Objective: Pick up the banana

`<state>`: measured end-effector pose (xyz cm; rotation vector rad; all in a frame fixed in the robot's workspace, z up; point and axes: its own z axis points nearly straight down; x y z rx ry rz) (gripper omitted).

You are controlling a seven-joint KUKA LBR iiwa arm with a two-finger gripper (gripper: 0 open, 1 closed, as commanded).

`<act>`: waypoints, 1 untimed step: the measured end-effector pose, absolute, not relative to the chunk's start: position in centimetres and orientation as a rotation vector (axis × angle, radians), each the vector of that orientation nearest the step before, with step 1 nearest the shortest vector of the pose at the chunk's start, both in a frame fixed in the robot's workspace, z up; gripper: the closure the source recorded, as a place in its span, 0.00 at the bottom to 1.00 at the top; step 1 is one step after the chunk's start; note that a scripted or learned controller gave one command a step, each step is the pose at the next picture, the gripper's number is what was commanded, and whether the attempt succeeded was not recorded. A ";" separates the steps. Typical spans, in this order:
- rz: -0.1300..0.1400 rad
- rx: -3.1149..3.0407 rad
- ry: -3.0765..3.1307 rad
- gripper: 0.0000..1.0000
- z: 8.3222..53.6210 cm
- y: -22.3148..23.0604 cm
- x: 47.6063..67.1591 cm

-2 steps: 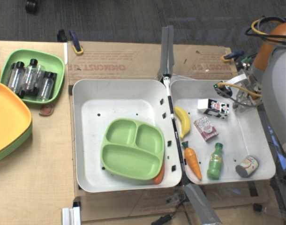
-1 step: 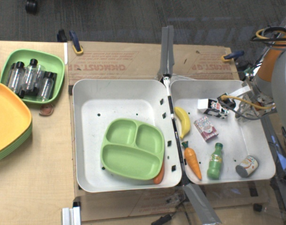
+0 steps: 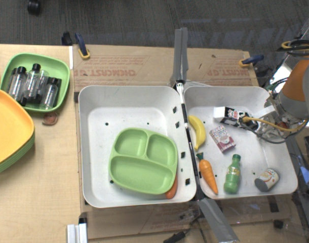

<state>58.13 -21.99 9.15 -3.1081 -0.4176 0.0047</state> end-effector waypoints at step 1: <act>0.012 -3.119 -0.321 1.00 8.9 -21.9 62.7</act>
